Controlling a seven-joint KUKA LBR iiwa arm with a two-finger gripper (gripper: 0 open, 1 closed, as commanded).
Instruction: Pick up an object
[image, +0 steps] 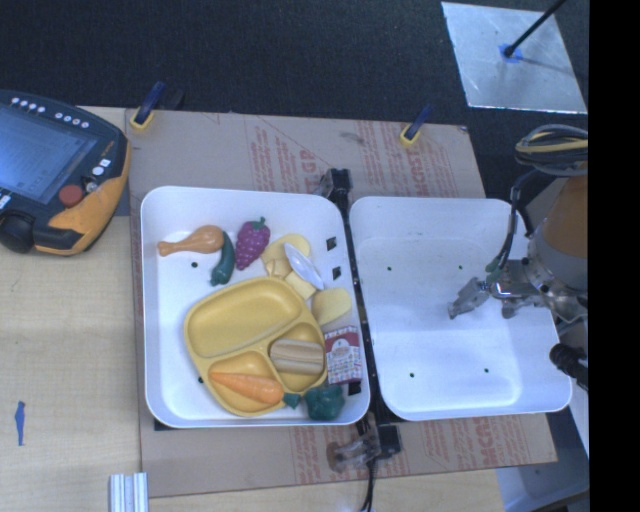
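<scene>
The left bin (160, 300) holds toy food: a yellow divided plate (240, 322) with a carrot (245, 387) and a hot dog bun (297, 355), a chicken drumstick (192, 241), purple grapes (252, 240), a green pepper (223, 262), a red-labelled box (343, 356) and a dark green piece (324, 402). My gripper (487, 300) hangs over the right side of the right bin (430, 390), fingers spread apart with nothing between them. It is far from all the toys.
A teach pendant (55, 170) lies at the upper left on the bench. Blue-yellow clamps (147, 106) (415, 125) hold the cardboard sheet. Black clips (340, 185) sit between the bins. The arm's grey body (560, 230) fills the right edge.
</scene>
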